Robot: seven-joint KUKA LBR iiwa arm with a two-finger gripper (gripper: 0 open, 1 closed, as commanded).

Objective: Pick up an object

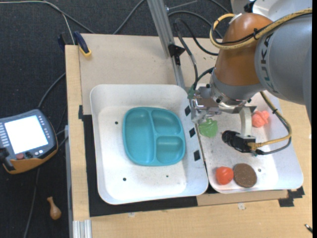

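Camera view has the two-finger gripper (208, 117) low over the right white bin (292, 170), close to the wall it shares with the left white bin (106, 182). A small soft-looking green object (208, 128) lies directly beneath the fingertips, touching or nearly so; whether the fingers are apart or clamped on it cannot be told, since the wrist hides them.

To grasp well, I judge the fingers should straddle the green piece evenly and go down to the bin floor before closing, keeping clear of the bin wall just beside the gripper on its outer side.

Toward the arm's base from the gripper sits a pink lumpy object (260, 118). Nearer the camera lie a round red-orange object (224, 175) and a flat brown disc (244, 175), touching each other. Beyond the shared wall, a teal plastic compartment plate (153, 135) rests.
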